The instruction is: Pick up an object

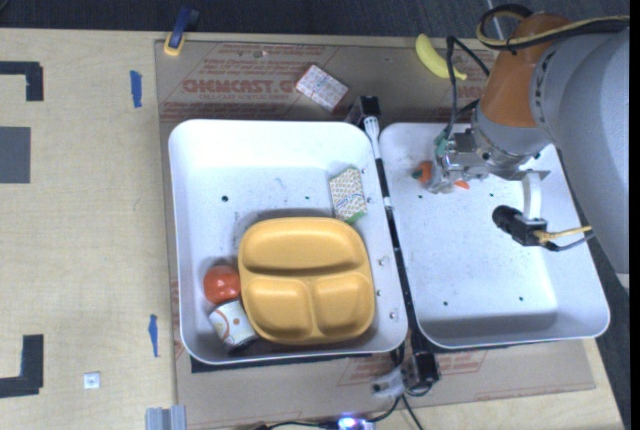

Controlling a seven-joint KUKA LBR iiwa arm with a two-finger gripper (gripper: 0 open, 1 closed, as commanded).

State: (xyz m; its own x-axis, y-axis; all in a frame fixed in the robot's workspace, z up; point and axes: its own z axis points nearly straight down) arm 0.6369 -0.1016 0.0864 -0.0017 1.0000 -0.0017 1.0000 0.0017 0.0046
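My gripper (447,168) is low over the back left corner of the right bin (480,318), below the orange-banded wrist (510,88). A small orange and green thing (428,174) shows right at its tip, touching or just beside it; I cannot tell whether it is held. In the left bin (200,158) lie a large yellow divided tray (305,278), a red ball (221,282), a small white and orange object (231,322) and a patterned packet (348,193).
A black part with a yellow cable (520,223) hangs over the middle of the right bin. Behind the bins, on the cardboard, lie a yellow banana-like piece (434,56) and a small printed card (321,86). A black rail (385,208) separates the bins.
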